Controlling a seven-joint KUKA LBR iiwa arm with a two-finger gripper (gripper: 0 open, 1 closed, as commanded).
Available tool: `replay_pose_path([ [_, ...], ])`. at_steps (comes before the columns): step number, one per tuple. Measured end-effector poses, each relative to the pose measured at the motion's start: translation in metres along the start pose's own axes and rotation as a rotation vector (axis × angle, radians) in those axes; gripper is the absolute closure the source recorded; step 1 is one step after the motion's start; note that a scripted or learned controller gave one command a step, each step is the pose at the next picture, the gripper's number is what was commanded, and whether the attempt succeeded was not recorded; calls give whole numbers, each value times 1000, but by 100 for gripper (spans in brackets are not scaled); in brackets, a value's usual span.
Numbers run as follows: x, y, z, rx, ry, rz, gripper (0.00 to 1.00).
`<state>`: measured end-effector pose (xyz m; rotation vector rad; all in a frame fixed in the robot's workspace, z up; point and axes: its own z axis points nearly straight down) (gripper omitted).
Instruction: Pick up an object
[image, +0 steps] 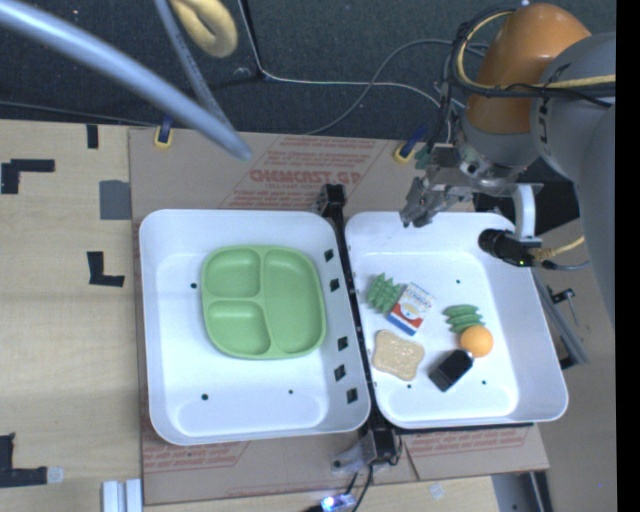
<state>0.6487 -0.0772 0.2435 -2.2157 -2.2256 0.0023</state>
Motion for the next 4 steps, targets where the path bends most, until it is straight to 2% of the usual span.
replay_pose_path([
  [2,110,10,28,1,0,-1,100],
  [3,155,16,29,-1,0,0,100],
  [4,152,16,29,0,0,2,0],
])
